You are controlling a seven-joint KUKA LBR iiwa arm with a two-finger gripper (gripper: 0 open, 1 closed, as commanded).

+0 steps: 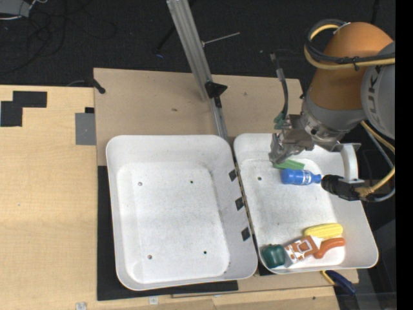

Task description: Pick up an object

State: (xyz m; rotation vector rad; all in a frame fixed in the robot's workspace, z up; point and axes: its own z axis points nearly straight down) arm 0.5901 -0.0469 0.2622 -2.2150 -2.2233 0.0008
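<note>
Robotics lab: aluminium mast point(193, 50), loose cables point(26, 5), test bins point(122, 154).

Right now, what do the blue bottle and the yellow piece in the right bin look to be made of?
Blue bottle: probably plastic, smooth, with a bright sheen along its side and a white cap end. Yellow piece: looks like moulded plastic, ridged like a corn cob, matte. Right bin: white, likely plastic, speckled and dull.
</note>
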